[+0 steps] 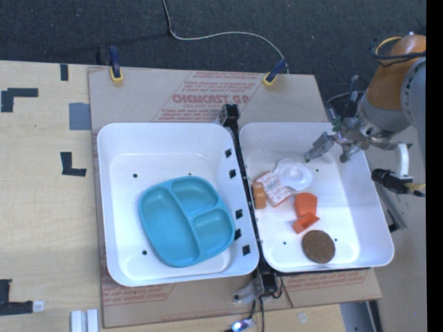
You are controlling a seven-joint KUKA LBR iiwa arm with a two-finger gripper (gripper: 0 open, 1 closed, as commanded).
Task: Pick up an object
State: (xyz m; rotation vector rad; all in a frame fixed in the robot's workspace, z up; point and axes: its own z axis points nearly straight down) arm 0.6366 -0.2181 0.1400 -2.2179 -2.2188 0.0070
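Note:
The right bin holds several small objects: a white crumpled lid or cup, a printed packet, a small orange cylinder, an orange block and a brown round disc. My gripper hovers over the bin's upper right part, above and to the right of the white piece. Its two dark fingers are spread apart with nothing between them.
The left bin holds a blue divided tray. A black divider clip strip runs between the bins. A cable and two clamps sit behind the cardboard base.

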